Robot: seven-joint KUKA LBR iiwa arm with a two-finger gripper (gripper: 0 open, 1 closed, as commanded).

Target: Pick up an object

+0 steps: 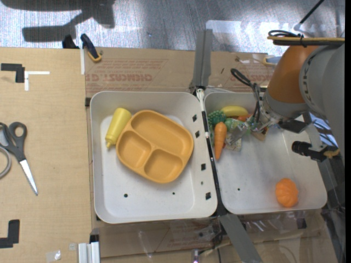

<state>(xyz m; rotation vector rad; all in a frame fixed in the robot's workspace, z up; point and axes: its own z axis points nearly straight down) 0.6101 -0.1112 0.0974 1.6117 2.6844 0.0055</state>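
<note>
While the grey arm [323,75] with its orange band reaches in from three o'clock, its pincer [256,124] hangs over the upper part of the right bin [258,199], among a cluster of small objects; whether it is spread or pressed together I cannot tell, as the tip is lost in the clutter.

That cluster sits at the bin's eleven o'clock corner. A smooth yellow banana [235,111] curves along a nearly level axis. Just below it at eight o'clock lies a knobbly green vegetable [216,117], and beside that a tapered orange carrot [219,138] lies with its long axis running twelve to six, its narrow tip pointing toward six o'clock. A crumpled greyish item [237,136] rests just beside the carrot at three o'clock. Well apart, near the bin's five o'clock corner, sits a round ribbed orange pumpkin [286,193].

The left bin [148,207] bears a glossy yellow-orange tray [154,146] with three compartments and rounded corners, turned askew. A yellow bottle [117,125] touches its ten o'clock edge, tilted.

On the bench [44,147] at nine o'clock lie grey-handled scissors [21,152].
</note>
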